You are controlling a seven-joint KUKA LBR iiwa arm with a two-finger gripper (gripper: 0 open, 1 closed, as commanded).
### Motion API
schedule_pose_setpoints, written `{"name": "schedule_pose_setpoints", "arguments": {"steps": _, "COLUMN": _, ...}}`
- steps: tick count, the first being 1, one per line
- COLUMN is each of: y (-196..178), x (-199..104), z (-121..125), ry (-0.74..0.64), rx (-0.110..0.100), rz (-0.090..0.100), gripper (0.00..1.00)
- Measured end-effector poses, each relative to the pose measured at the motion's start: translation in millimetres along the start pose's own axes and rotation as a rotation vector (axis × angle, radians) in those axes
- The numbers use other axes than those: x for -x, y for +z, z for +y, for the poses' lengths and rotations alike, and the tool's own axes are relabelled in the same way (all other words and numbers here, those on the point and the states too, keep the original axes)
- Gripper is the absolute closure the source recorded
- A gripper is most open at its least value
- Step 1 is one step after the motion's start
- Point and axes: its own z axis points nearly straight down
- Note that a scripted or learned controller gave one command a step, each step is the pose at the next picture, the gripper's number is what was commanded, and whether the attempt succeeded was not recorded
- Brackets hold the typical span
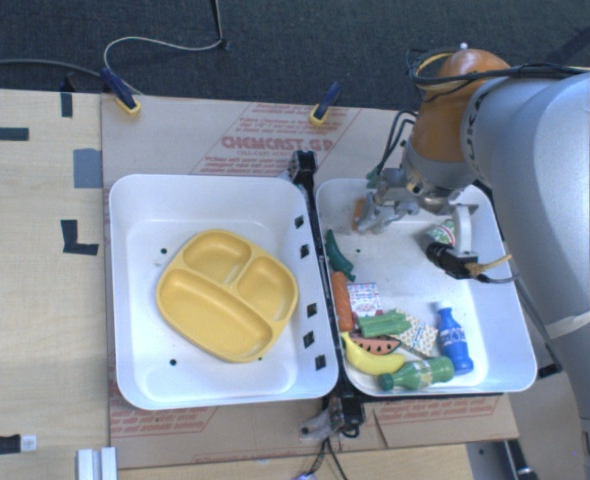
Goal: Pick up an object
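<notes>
Camera view: arm (535,168) reaches in from the right, orange band (453,118) above the wrist, gripper (375,213) low over the far end of the right bin (505,368). Fingers (360,211) look slightly spread with bare white floor between the tips, nothing pinched; small and partly blurred, so a judgement. No grasp yet.

Likely targets sit in a clump toward the near end of that bin, well apart from the gripper: carrot (342,301) nearest, along the inner wall, dark green piece (338,255) just beyond it toward the gripper, then banana (370,356), green bottle (420,372), blue bottle (453,339), small packets between them. Clump is tight, things touching, so any pick there risks dragging a neighbour.

A small round item (443,235) lies just beside the gripper, by the wrist cable; cannot tell what it is.

Across the divider from the gripper, left bin (135,368) holds a yellow tray (227,293), lying flat.
</notes>
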Motion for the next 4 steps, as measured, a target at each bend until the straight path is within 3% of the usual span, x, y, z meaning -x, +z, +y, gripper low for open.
{"name": "schedule_pose_setpoints", "arguments": {"steps": 1, "y": 0.1, "x": 0.1, "z": 0.0, "ry": 0.0, "rx": 0.0, "rz": 0.0, "gripper": 0.0}}
{"name": "schedule_pose_setpoints", "arguments": {"steps": 2, "y": -9.2, "x": -0.4, "z": -0.3, "ry": -0.001, "rx": -0.001, "rz": 0.0, "gripper": 1.0}}
{"name": "schedule_pose_setpoints", "arguments": {"steps": 3, "y": -9.1, "x": -0.4, "z": -0.3, "ry": -0.001, "rx": -0.002, "rz": 0.0, "gripper": 0.0}}
{"name": "schedule_pose_setpoints", "arguments": {"steps": 4, "y": 28.2, "x": 17.5, "z": 14.1, "ry": 0.003, "rx": 0.003, "rz": 0.0, "gripper": 0.0}}
